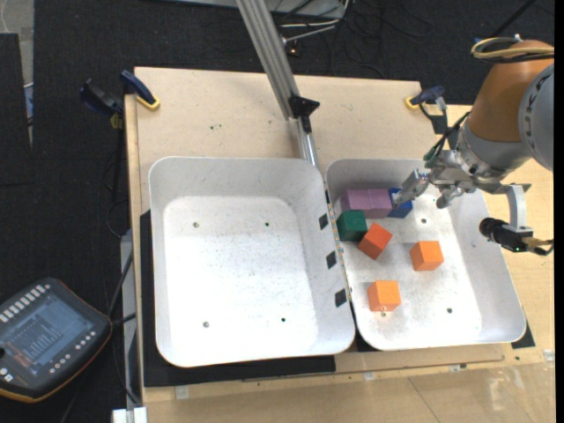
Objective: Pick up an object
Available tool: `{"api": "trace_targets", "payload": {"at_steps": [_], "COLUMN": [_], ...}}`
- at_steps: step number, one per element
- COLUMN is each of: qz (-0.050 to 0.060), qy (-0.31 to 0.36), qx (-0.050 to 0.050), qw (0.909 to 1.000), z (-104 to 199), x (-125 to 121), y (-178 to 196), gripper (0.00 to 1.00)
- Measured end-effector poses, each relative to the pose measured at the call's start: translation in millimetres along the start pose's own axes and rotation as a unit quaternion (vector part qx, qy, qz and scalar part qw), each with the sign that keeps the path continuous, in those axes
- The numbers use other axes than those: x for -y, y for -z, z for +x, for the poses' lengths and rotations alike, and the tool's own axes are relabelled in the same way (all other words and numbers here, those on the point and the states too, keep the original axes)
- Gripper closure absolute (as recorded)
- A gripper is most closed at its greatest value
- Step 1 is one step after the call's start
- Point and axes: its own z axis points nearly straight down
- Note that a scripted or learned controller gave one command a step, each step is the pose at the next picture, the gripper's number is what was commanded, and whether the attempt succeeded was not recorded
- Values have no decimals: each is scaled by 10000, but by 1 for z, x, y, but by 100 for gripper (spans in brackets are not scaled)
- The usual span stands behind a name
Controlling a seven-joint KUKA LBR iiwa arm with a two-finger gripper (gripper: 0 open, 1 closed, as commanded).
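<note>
camera view: arm over the right bin, blocks clustered at its near-left side

camera view looks down on a tan bench (pixel 229 113) carrying two shallow white bins. the left bin (pixel 176 236) sits beside the right bin (pixel 485 298), their inner rims touching along the middle. the grey arm (pixel 515 104) with its orange band reaches in from the right, and the gripper (pixel 434 188) hangs over the upper part of the right bin. its two fingers stand apart, with nothing visible between them, so it looks open and holding nothing.

the blocks all lie in the right bin. a purple block (pixel 367 202) rests near the bin's upper left wall, with a small blue block (pixel 401 206) just beside its right end and close under the gripper's left finger; whether the finger touches the blue block cannot be told. a green block (pixel 352 226) sits just below the purple one, touching or nearly touching an orange block (pixel 375 241) tilted at an angle. a second orange block (pixel 426 256) lies apart to the right, and a third orange block (pixel 383 295) lies lower, toward the bin's front.

a teach pendant (pixel 44 337) rests on the floor at the lower left, off the bench.
</note>
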Motion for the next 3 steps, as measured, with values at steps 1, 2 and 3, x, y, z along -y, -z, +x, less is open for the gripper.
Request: {"api": "trace_targets", "payload": {"at_steps": [1,2,3], "qz": [-70,-41,9], "qy": [-2,1,6], "qx": [24,14,5], "qw": [10000,10000,10000], "z": [-8,-8,-8], "x": [-6,-7,-5], "y": [-38,-60,-52], "gripper": [0,0,100]}}
